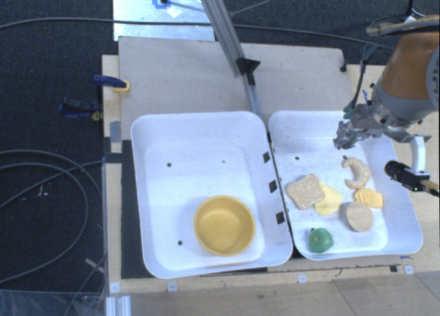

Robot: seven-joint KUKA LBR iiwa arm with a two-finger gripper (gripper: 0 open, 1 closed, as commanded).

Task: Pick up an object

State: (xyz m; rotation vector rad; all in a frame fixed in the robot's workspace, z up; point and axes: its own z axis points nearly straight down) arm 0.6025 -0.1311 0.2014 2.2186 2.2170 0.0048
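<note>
Approach step of a pick, judged from the layout: the gripper (346,136) hovers above the upper part of the right bin (302,129), carrying nothing visible, and whether it is released or clenched cannot be told from this slanted view. The candidate objects lie in the lower half of that bin: a curved croissant (357,172) nearest the gripper, a slice of toast (304,190) touching a pale yellow piece (330,200), a small ridged yellow piece (369,198), a round tan biscuit (358,217) and a green fruit (320,240). A yellow bowl (224,224) sits well apart in the left bin (172,143). The next move likely calls for lowering over one item, probably the croissant just beside and below the gripper, and centring on it before closing. The arm (409,74) enters from the right, its orange band above the wrist, the wrist bent downward over the desk (185,74).
</note>
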